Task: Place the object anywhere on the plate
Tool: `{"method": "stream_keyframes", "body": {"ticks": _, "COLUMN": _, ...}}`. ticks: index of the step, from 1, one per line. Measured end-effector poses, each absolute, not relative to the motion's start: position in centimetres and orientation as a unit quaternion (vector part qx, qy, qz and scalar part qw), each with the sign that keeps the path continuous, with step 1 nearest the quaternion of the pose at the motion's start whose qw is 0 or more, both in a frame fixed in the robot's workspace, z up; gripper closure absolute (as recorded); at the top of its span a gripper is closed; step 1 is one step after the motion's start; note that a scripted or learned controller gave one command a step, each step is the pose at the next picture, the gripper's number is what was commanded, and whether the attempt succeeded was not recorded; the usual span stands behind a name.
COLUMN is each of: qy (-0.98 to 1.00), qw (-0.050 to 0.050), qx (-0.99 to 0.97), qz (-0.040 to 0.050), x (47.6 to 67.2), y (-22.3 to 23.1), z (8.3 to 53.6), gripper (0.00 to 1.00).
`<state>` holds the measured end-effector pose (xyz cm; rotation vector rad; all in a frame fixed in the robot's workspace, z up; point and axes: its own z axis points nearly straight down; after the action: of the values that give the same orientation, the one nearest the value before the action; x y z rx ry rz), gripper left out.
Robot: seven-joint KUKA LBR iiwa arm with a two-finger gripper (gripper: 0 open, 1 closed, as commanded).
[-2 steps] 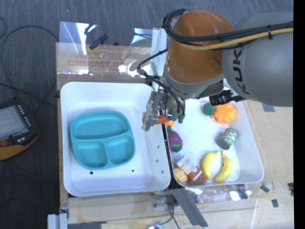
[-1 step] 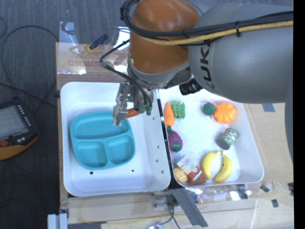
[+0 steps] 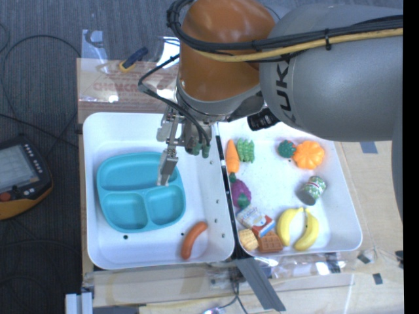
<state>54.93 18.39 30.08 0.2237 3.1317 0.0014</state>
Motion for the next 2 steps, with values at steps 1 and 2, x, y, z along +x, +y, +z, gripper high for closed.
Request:
{"method": "stream_keyframes", "body": {"ticks": 1, "qy": 0.997, "qw": 0.003, "qx": 0.071, "qz": 0.0009, "x": 55.0, "y": 18.5, "z": 31.1, "gripper": 1.00}}
{"method": "stream_keyframes", "body": {"ticks": 2, "qy": 0.987, "qw": 0.005, "qx": -0.162, "qz": 0.0010, "x": 50.6, "y": 18.8, "z": 43.0, "gripper": 1.00}}
